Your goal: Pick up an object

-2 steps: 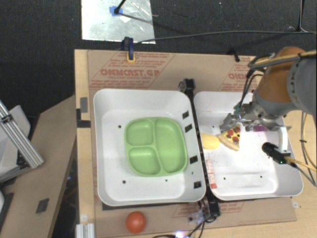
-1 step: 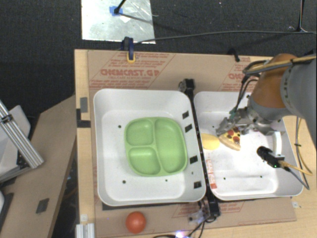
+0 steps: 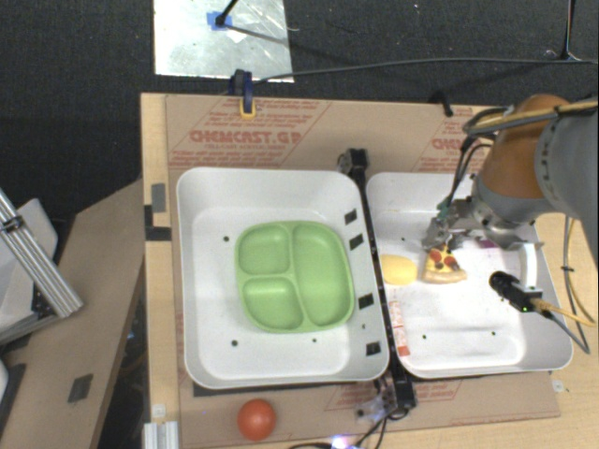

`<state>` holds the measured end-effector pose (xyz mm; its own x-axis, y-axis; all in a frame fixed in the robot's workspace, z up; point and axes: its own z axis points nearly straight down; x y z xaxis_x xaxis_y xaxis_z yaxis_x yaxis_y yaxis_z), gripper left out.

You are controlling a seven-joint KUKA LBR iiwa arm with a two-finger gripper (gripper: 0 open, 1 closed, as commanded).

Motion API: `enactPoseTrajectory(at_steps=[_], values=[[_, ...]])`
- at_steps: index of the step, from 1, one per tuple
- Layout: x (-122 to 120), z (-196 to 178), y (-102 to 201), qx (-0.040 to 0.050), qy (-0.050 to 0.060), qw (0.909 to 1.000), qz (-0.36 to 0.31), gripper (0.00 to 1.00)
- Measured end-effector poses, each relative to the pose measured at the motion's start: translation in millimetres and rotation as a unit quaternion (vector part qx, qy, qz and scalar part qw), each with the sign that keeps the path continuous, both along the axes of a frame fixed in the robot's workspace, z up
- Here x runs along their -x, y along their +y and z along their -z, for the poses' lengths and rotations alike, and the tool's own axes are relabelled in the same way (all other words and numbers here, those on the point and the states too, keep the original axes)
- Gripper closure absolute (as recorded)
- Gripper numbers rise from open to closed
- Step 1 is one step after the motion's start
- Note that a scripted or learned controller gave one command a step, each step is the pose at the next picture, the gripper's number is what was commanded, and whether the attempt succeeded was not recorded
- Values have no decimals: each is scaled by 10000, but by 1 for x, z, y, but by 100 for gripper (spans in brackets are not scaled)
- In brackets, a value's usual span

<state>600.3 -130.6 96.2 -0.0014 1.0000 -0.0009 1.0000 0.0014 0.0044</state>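
Observation:
In the right white bin (image 3: pixel 468 344) lie a yellow lemon-like piece (image 3: pixel 398 269) and a toy pizza slice (image 3: pixel 443 268) with red spots, side by side near the bin's left-middle. My gripper (image 3: pixel 440 241) hangs low right over the pizza slice, its tips at the slice's upper edge. The grey arm with its orange band (image 3: pixel 510 162) comes in from the right. The left white bin (image 3: pixel 215 344) holds a green divided plate (image 3: pixel 295 276).
A red-orange ball (image 3: pixel 256 418) lies on the cardboard in front of the left bin. Black clips sit along the divider (image 3: pixel 367 260) between the bins. A blue clamp (image 3: pixel 243 90) stands at the cardboard's back edge.

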Motion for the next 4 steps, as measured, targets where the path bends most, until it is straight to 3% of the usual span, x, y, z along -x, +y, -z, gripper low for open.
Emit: enactPoseTrajectory(at_steps=[2,3,4], values=[[-7,-129,-2,6,-23,10000,-15,100],[-7,-143,-3,-2,3,10000,-17,100],[5,-139,40,-9,18,10000,-33,100]])
